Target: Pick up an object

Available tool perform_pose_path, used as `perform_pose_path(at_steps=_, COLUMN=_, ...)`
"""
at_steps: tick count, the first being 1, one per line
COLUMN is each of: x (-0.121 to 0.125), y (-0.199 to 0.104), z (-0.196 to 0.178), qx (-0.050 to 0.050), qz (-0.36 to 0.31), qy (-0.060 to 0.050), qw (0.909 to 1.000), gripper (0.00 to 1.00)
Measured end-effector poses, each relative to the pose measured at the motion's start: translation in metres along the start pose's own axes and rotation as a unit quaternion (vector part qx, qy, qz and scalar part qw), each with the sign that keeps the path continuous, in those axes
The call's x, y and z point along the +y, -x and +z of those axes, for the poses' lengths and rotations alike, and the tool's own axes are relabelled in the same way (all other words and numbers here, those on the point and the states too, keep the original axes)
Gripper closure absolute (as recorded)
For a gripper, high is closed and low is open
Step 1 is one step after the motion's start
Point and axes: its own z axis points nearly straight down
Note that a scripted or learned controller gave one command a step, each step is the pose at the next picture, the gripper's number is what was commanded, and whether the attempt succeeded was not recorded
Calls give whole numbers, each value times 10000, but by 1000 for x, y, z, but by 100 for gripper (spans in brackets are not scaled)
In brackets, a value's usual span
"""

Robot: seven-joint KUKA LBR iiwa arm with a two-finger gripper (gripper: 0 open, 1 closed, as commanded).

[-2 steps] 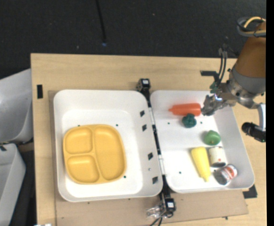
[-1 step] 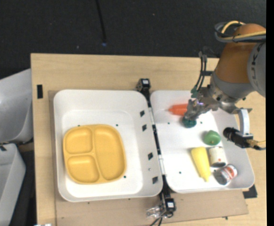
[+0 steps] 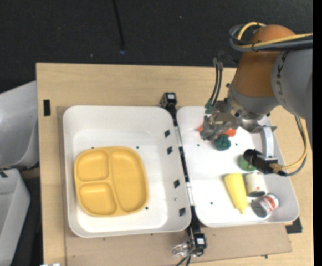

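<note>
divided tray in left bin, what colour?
Yellow-orange divided tray, plain, seen in the camera view.

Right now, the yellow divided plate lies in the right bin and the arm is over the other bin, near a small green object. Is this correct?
Not quite. The camera view shows the yellow divided plate in the left bin, not the right one. The rest holds: the arm is over the other bin, the right one, with the gripper near the small green object.
</note>
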Motion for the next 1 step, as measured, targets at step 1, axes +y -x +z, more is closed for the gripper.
perform_pose_path(at_steps=1, x=-10, y=-49, z=6, qx=-6, qz=4, qy=-4, qw=10000, gripper=100)
